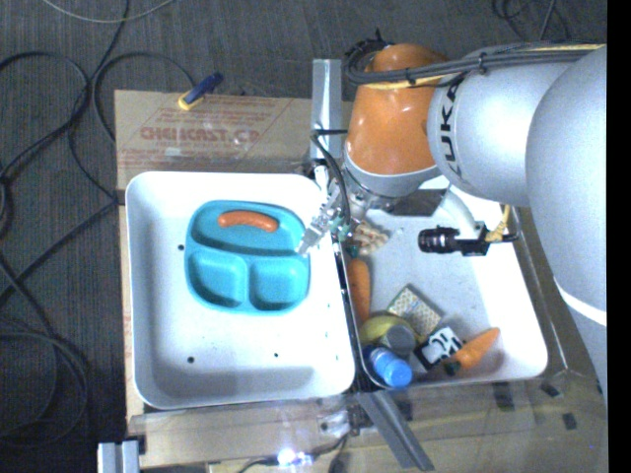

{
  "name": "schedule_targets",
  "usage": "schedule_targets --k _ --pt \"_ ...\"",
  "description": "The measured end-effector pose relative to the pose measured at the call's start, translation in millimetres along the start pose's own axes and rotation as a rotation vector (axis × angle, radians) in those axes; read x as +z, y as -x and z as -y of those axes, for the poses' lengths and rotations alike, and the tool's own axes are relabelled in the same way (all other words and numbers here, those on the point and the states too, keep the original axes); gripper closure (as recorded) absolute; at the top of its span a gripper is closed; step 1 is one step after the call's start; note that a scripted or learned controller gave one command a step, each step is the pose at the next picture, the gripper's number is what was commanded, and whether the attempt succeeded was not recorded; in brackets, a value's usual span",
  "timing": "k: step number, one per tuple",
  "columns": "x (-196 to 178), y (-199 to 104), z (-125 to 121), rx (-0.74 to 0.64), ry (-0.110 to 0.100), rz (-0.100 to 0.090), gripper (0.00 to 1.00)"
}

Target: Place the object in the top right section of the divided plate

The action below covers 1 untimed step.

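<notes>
Camera view: hot dog [247, 221] in plate [246, 282]; tool [317, 231] just beside.

The grey arm [532, 136] reaches in from the right, its orange band [389, 116] sitting directly above and behind the end effector [330, 227]. The wrist bends downward, so the end effector points down and slightly leftward.

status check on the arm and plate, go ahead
Gripper at blue divided plate's right rim. Sausage lies in plate's long top section. Carrot in right bin.
</notes>
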State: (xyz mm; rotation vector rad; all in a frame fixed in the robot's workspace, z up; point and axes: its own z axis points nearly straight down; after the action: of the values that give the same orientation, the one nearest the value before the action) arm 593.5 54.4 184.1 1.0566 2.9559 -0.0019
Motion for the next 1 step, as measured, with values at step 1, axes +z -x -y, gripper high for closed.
schedule_targets --k 1 --pt "0.7 -19.9 82.5 -0.028 -0.001 -0.003 1.0"
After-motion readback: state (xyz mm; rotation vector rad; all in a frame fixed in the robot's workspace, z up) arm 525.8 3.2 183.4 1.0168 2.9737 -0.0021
